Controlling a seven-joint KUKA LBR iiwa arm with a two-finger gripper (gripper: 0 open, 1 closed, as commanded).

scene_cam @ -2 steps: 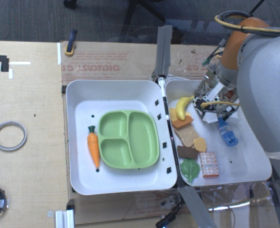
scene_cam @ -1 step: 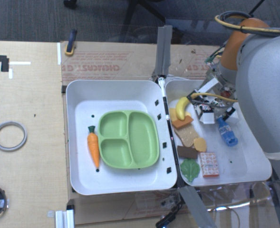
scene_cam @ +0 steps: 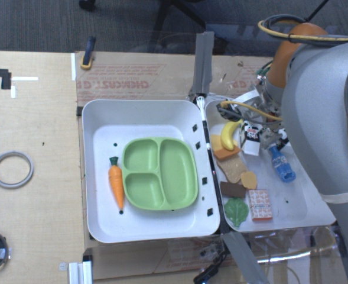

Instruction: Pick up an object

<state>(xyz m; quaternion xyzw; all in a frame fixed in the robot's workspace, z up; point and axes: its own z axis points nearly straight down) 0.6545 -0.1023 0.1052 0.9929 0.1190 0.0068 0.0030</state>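
Altogether one carrot (scene_cam: 116, 184), one green tray (scene_cam: 161, 174), one banana (scene_cam: 229, 134), one blue bottle (scene_cam: 280, 164)

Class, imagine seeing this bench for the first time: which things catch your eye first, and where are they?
The green divided plate sits in the middle of the left bin, with an orange carrot lying just left of it. In the right bin, a yellow banana and a blue bottle stand out beside the big grey arm.

An orange carrot (scene_cam: 116, 185) with green top, pale green tray (scene_cam: 161, 174), yellow banana (scene_cam: 229, 135), blue bottle (scene_cam: 280, 164), white bins (scene_cam: 97, 176).
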